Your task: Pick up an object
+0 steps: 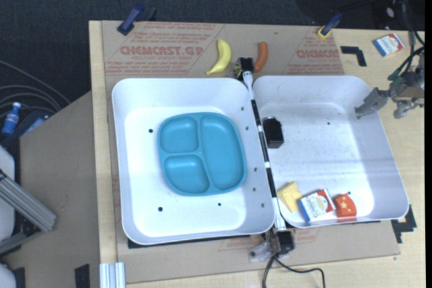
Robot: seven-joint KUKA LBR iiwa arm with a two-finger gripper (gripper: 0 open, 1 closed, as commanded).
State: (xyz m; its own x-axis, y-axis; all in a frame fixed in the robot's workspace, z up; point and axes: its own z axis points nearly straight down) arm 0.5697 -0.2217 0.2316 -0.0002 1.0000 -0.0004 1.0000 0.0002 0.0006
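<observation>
Three small objects lie in the near corner of the right bin: a yellow wedge, a white, red and blue carton, and a red piece. My gripper hangs over the bin's far right rim, well away from them. Its two grey fingers stand apart and open, with nothing between them.
The left bin holds a blue divided plate. A black block sits on the divider between the bins. Behind the bins, a banana and an orange sausage-shaped toy lie on the bench. A small white and blue packet lies at the far right.
</observation>
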